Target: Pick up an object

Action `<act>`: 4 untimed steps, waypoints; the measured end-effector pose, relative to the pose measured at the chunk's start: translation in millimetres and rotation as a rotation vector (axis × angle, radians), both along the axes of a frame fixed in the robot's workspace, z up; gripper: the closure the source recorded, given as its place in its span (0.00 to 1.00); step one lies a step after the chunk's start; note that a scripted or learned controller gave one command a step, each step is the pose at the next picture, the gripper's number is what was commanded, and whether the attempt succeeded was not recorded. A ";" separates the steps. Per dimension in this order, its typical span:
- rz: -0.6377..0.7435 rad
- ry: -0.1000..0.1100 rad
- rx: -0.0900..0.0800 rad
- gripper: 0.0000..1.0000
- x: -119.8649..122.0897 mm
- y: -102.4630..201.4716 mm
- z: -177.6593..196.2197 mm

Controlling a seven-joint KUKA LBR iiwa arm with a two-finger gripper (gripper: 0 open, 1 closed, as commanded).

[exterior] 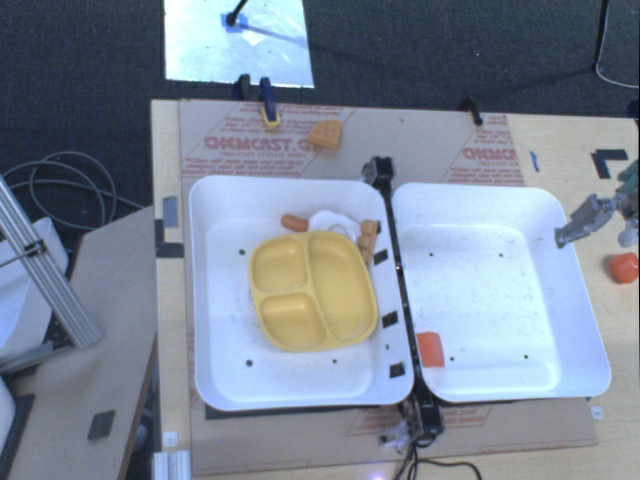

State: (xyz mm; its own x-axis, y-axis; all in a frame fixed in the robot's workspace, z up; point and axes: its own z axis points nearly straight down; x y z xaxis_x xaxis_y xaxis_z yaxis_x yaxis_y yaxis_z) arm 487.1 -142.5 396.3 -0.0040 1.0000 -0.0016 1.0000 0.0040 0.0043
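Observation:
The left bin holds a yellow divided plate. Behind the plate lie a small orange sausage, a white piece and a tan block. An orange-red block sits in the near left corner of the right bin. My gripper hangs over that bin's right rim, far from every object, with nothing visibly in it.
A tan waffle-like piece lies on the bench behind the bins. A small orange thing sits at the right edge, outside the right bin. Black clips join the bins along their shared wall.

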 end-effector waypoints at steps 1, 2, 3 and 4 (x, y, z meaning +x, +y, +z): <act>0.000 0.000 0.000 0.00 0.0 0.0 0.0; 0.000 0.000 0.000 0.00 0.0 0.0 0.0; 0.000 0.000 0.000 0.00 0.0 0.0 0.0; 0.017 -0.005 0.006 0.00 0.3 155.9 49.2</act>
